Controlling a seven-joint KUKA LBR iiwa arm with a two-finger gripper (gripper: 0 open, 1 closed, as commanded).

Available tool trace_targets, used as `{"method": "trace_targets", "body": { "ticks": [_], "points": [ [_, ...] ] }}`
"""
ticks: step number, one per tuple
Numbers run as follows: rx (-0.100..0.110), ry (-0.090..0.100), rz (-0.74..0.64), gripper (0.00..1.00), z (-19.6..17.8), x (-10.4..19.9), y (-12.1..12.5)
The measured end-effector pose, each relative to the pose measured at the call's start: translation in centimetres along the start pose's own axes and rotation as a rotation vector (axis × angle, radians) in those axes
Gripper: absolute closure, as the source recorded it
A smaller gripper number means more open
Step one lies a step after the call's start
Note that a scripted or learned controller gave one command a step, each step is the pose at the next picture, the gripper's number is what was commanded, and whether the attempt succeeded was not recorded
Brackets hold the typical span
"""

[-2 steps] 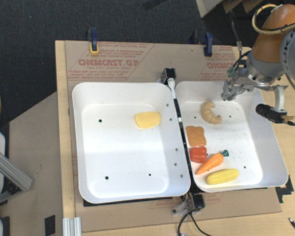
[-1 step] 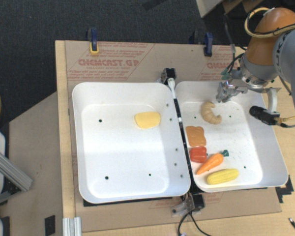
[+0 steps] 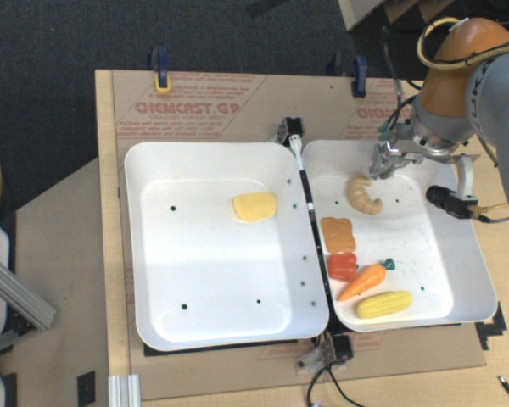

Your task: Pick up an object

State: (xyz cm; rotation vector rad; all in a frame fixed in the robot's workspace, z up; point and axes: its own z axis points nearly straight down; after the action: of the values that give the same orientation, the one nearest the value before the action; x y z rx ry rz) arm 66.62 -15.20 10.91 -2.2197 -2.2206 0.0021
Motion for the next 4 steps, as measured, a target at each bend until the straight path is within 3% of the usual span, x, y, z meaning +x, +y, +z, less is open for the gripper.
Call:
{"method": "trace_targets", "body": {
  "ticks": [1,3,4],
  "points": [
    [-0.005,-0.003,0.000,1.00,2.1,0.6,0.2],
    [-0.004,-0.001,0.000,1.00,2.4,-0.2,0.1],
    [-0.004,-0.002,0.002,1.00,2.4,-2.4,0.1]
  ]
}}
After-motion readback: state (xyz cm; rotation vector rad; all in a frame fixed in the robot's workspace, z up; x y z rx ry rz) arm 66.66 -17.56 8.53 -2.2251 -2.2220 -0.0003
